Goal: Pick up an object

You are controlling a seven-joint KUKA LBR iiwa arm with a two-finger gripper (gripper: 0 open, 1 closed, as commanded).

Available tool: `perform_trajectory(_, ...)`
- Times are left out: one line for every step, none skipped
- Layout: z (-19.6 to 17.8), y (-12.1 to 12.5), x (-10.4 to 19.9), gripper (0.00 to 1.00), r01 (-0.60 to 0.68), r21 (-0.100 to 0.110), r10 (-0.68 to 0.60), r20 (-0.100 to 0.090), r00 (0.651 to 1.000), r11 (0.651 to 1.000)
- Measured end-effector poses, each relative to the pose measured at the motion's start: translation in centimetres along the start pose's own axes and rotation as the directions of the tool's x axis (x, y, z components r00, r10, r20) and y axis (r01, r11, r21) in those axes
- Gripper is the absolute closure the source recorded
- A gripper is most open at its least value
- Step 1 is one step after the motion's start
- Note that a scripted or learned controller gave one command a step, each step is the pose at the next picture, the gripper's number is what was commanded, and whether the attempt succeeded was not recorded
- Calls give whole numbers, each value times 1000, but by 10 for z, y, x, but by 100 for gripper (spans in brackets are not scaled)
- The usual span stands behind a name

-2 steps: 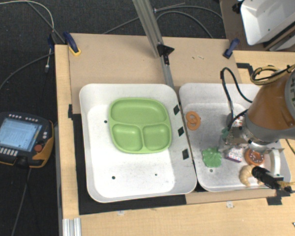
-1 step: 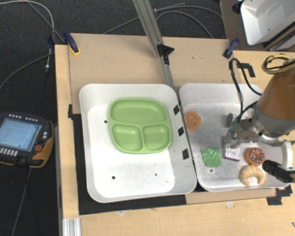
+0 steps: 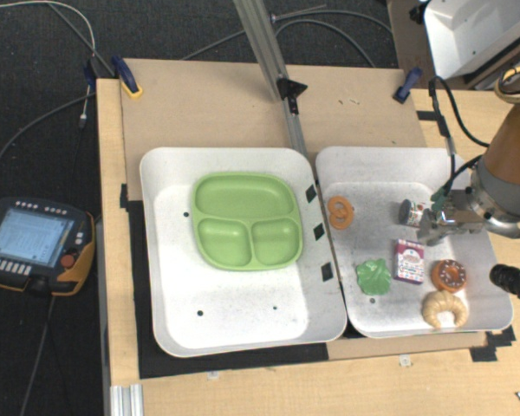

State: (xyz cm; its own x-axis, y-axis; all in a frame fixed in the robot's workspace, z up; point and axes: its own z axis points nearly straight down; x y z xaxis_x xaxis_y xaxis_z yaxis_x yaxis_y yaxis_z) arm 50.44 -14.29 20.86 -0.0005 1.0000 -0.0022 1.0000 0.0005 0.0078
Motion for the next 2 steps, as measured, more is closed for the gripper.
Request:
perform_trajectory(-30,2,0,100,1,3,-1,-1,1000,1000)
perform_trajectory(-37,0,49,100,6,8,-6,-5,1000,1000)
